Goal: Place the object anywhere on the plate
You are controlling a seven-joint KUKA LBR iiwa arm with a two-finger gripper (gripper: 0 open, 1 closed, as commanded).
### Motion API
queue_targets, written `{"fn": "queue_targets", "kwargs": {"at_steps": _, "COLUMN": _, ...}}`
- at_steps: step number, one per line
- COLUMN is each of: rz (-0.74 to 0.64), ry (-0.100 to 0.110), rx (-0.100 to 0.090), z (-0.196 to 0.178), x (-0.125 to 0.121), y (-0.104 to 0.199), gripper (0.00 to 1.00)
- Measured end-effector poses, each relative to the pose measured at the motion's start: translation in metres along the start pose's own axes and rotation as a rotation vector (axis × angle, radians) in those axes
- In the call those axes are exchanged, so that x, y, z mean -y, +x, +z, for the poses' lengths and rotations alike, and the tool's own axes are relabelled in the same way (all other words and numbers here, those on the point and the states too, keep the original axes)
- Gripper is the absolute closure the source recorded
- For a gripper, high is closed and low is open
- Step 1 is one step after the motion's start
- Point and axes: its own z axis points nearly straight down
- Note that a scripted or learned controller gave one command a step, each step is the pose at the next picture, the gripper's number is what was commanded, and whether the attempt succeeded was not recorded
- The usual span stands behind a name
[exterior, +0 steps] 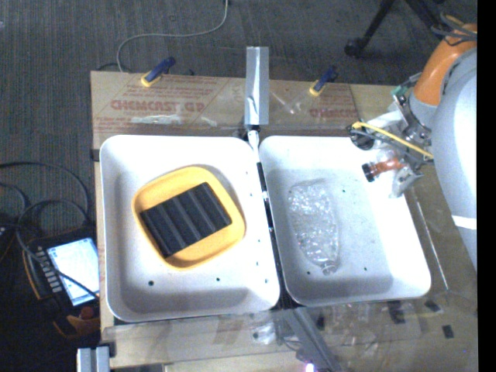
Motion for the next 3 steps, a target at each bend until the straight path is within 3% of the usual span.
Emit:
{"fn": "queue_targets", "kwargs": {"at_steps": 2, "rz": 0.0, "ry": 0.0, "rx": -0.001, "z": -0.036, "x": -0.002, "y": 0.01, "gripper": 1.0}}
{"fn": "queue_targets", "kwargs": {"at_steps": 3, "rz": -0.241, "ry": -0.002, "rx": 0.001, "z": -0.079, "x": 0.002, "y": -0.012, "gripper": 1.0}}
